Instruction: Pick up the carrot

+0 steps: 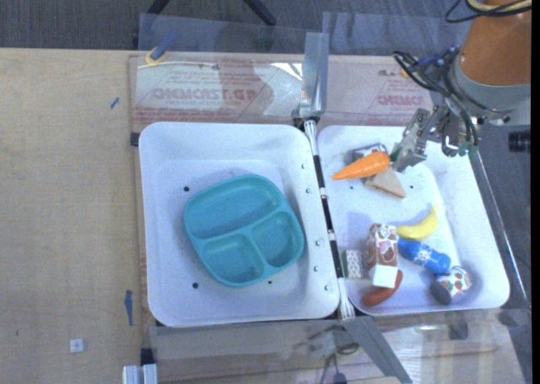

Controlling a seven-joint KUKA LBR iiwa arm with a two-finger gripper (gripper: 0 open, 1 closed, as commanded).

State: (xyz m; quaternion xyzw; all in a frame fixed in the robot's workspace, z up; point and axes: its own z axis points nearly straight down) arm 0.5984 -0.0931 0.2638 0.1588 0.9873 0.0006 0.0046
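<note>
While the arm reaches in from the right, the pincer [403, 154] hovers at the carrot's [361, 167] thick end.
Carrot lies in the right bin [489, 205], near its back wall, beside a tan wedge [388, 183]; pincer's fingers look narrowly spread, not clamping it. Teal tray [243, 229] sits in the left bin [160, 205].

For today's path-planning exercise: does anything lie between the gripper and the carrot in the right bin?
Nothing visible does. The gripper hangs right at the carrot's thick end; a tan wedge lies just beside and below it, not between them.
</note>
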